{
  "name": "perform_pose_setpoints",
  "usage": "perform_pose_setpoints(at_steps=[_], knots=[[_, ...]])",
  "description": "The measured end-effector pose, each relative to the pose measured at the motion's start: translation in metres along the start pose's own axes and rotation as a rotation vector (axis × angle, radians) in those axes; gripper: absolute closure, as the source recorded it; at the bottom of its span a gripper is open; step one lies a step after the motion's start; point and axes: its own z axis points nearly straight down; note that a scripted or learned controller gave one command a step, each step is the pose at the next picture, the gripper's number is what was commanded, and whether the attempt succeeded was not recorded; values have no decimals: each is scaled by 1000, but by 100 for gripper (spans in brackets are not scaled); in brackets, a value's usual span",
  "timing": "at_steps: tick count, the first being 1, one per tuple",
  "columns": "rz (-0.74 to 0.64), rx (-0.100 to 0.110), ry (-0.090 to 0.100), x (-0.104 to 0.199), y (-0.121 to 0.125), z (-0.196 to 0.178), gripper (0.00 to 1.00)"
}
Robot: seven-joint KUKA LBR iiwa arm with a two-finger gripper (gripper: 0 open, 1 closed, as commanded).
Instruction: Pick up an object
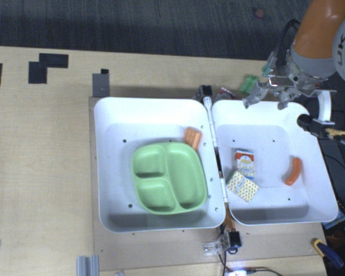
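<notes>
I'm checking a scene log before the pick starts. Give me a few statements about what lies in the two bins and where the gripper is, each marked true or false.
1. The green divided tray lies in the left bin. True.
2. The orange sausage-shaped piece lies in the left bin. False: it lies in the right bin, near its right wall.
3. The gripper is at the far edge of the right bin. True.
4. The yellow patterned packet lies on the green tray. False: it lies in the right bin, just below a small carton.
5. A small orange block sits by the tray's upper right corner. True.
</notes>
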Motion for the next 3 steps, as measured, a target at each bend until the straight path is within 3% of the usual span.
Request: perform_pose_setpoints(at_steps=[1, 2, 3], knots=[[3, -3, -1, -9, 0, 161, 0], [-1, -1, 0, 1, 17, 161, 0], [1, 0, 0, 4, 12, 162, 0]])
